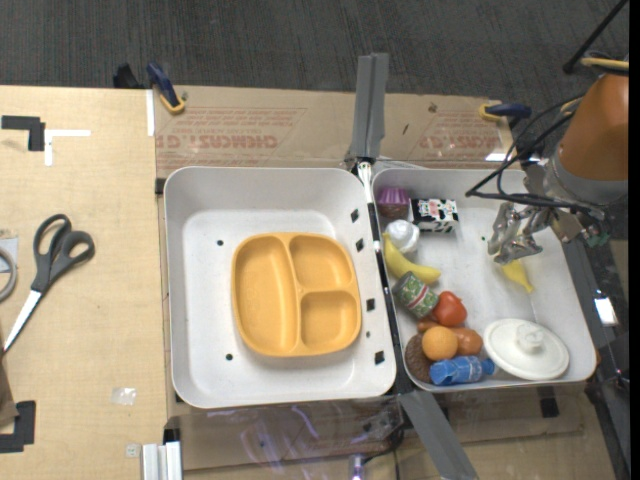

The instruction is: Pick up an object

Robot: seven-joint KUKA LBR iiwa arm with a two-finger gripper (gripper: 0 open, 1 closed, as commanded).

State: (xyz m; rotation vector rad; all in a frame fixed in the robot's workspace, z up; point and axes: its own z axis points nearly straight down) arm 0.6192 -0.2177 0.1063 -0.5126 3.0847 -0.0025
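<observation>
Yellow wedge (519, 275) sits just under jaws (512, 244), partly hidden; open/closed state can't be told.

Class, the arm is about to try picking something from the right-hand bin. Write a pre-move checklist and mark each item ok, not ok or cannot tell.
1. Gripper over the right white bin: ok.
2. Small yellow wedge-shaped piece right below gripper: ok.
3. Wedge apart from the round white lid: ok.
4. Wedge between fingers: cannot tell.
5. Bare floor around wedge: ok.
</observation>
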